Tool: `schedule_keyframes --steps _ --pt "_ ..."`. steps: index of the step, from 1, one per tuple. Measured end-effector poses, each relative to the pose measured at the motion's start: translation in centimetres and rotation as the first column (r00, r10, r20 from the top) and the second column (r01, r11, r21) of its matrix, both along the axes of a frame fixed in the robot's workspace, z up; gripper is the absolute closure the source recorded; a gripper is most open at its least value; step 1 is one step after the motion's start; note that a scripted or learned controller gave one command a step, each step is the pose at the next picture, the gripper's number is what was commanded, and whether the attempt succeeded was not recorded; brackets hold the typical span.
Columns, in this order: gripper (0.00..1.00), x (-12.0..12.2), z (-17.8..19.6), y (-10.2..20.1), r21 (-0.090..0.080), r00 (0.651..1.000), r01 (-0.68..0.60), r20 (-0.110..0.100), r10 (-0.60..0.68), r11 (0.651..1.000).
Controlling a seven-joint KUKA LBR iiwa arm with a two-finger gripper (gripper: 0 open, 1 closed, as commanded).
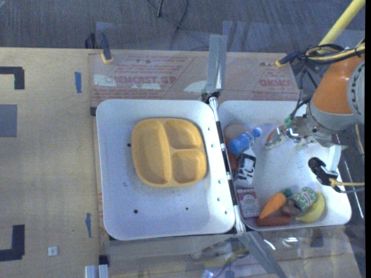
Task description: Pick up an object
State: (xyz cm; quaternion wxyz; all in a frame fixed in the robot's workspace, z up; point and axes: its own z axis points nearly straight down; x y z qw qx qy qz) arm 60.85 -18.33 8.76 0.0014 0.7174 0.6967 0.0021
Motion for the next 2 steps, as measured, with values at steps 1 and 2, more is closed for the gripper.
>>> schedule_keyframes --steps 1,2 --pt "0.00 5.90 -0.16 -1.68 0.013 0.995 0.100 -0.024 -0.100 0.995" --pt "1.00 5.95 0.57 -1.46 0.011 0.995 0.094 -0.028 -0.094 0.995"
